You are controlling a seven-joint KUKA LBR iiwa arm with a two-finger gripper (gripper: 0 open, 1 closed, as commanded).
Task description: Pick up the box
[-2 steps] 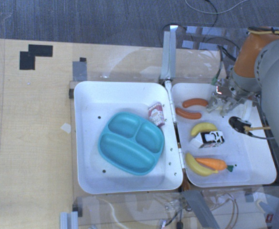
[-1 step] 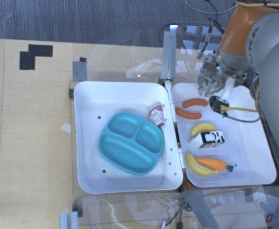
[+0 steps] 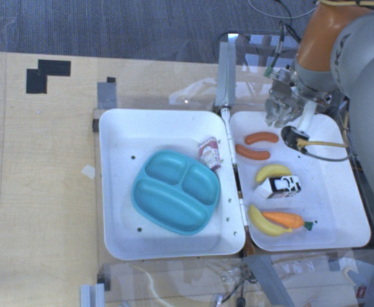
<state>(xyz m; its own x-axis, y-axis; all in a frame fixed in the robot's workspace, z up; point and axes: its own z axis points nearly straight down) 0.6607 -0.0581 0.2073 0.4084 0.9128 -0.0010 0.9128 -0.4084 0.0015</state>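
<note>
A small black-and-white box [image 3: 282, 186] lies in the middle of the right bin [image 3: 340, 232], leaning against a yellow banana [image 3: 273, 171]. My gripper [image 3: 278, 116] hangs over the far end of that bin, well beyond the box and just behind two red sausages [image 3: 261, 137]. Nothing shows between its tips.
A second banana [image 3: 263, 221] and an orange carrot [image 3: 286, 220] lie at the near end of the right bin. The left bin [image 3: 119, 171] holds a blue divided plate [image 3: 176, 190] and a small red-and-white packet [image 3: 209, 153] by the shared wall.
</note>
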